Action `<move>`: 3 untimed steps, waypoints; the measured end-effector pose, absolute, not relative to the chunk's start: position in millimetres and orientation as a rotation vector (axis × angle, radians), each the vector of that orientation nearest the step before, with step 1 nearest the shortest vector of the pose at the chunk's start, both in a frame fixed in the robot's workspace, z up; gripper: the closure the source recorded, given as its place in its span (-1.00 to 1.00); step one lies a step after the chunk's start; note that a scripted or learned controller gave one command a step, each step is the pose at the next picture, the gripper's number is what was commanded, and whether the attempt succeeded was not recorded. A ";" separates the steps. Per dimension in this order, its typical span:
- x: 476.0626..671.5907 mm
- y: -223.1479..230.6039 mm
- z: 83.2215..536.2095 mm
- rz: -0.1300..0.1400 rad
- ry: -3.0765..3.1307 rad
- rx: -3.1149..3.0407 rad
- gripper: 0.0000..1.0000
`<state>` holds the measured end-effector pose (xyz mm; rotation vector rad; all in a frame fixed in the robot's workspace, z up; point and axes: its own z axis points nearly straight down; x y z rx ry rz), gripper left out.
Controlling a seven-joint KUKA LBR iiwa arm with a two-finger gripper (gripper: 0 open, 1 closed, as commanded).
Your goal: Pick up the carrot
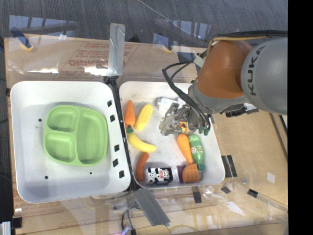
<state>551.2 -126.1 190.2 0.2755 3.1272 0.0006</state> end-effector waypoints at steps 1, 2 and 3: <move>551.2 -125.1 195.0 0.000 3.137 0.265 1.00; 552.4 -123.3 201.9 0.001 3.142 0.252 1.00; 553.5 -121.7 208.7 0.001 3.148 0.239 1.00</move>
